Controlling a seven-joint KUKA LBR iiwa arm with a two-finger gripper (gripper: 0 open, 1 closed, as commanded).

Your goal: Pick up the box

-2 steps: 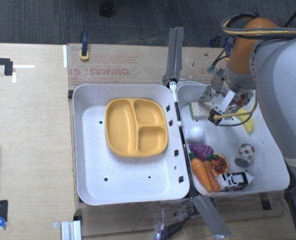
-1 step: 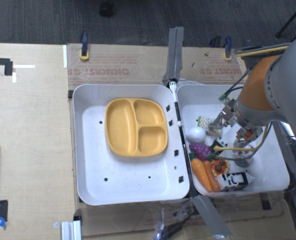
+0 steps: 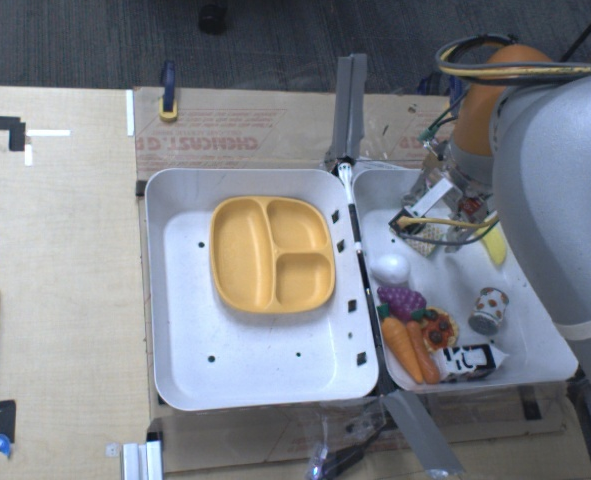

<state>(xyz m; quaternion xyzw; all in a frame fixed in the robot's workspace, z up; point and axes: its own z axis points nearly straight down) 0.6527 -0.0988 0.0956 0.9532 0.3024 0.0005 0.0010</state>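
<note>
The box (image 3: 472,360) is small, black and white, and lies at the near edge of the right bin (image 3: 535,353), next to a carrot (image 3: 412,351). My gripper (image 3: 430,230) hangs low over the far part of that same bin, well behind the box and apart from it. The arm's grey bulk covers the bin's right side.
A yellow divided plate (image 3: 272,253) lies in the left bin (image 3: 180,348). The right bin also holds a white egg (image 3: 390,267), purple grapes (image 3: 402,300), a pizza slice (image 3: 437,328), a small patterned can (image 3: 488,310) and a yellow piece (image 3: 494,245) near the gripper.
</note>
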